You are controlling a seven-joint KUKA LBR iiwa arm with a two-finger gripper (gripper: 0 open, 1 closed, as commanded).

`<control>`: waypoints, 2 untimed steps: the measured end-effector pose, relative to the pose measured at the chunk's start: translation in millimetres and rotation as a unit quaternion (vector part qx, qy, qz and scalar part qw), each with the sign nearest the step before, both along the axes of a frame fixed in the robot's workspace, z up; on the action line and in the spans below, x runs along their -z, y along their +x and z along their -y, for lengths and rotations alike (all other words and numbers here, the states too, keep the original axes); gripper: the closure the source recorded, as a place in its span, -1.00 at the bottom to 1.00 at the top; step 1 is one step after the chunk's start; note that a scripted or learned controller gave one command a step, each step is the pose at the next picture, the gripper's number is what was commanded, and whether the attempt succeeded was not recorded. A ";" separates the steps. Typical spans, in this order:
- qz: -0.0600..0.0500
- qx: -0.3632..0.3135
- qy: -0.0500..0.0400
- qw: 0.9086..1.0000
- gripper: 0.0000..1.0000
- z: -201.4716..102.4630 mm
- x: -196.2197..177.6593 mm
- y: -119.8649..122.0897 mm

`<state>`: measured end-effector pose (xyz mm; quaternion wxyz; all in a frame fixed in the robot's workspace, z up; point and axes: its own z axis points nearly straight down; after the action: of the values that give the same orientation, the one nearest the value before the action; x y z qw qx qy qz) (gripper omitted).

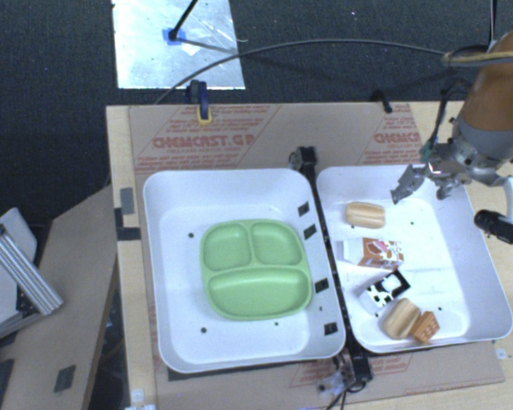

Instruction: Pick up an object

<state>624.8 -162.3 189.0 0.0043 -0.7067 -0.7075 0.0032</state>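
The hand (425,185) hangs above the far edge of the right bin (478,257), its two fingers spread wide with nothing between them, so no pick has happened yet. Going left to right, the left bin (169,247) holds a green plate (255,268) with three sections, lying flat in the middle. In the right bin, the bread roll (365,214) lies closest to the hand, just down and to its left, so I think it is the easiest thing to grab. Nearer the front are a red snack packet (382,252), a black-and-white card (386,289) and two brown toy breads (408,320) side by side. They all lie loose and apart.
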 end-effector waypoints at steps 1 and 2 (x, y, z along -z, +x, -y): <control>0.006 -0.001 -0.001 1.000 -1.00 -0.2 -7.2 3.0; 0.004 0.000 0.000 1.000 -1.00 -0.3 55.2 0.0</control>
<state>624.8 -162.0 133.9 0.0012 -0.7066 -0.7076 0.0008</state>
